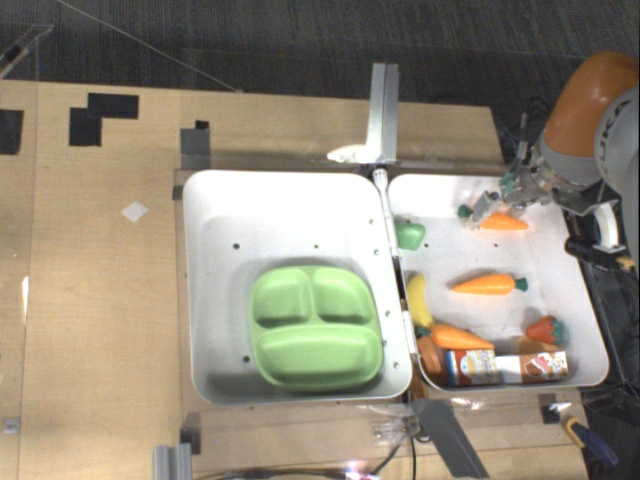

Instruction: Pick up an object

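Camera view: hand low over far right corner of right bin, tips touching or just above a small carrot; finger spread impossible to tell. Nearer the middle of the same bin, a second carrot lying crosswise. Along the near wall, a bottle on its side, a third carrot and a strawberry; by the divider, a banana and a green piece. In left bin, a green divided plate. Around both bins, tan surface.
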You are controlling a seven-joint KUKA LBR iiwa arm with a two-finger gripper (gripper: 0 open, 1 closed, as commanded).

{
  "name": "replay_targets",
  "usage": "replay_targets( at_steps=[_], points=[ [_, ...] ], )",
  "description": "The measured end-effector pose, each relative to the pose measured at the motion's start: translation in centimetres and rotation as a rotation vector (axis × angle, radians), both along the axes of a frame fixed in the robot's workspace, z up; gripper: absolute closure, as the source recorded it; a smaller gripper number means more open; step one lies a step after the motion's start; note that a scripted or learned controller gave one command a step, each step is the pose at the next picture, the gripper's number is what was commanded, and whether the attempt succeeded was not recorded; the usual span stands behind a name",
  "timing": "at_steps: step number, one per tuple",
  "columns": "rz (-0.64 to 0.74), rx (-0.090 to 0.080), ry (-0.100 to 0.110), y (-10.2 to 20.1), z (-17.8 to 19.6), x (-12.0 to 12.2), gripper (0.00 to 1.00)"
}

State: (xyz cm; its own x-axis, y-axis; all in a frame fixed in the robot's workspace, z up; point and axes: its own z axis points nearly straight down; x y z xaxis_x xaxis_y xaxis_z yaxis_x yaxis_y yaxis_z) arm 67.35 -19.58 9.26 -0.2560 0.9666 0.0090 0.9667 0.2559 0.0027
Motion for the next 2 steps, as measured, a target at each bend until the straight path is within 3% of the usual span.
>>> replay_targets(
  at_steps=[1,2],
  points=[
    [0.008,0.001,0.004,0.3,0.6,0.0,1.0],
    [-0.16,-0.008,-0.004,8.1,10.1,-0.3,1.0]
  ],
)
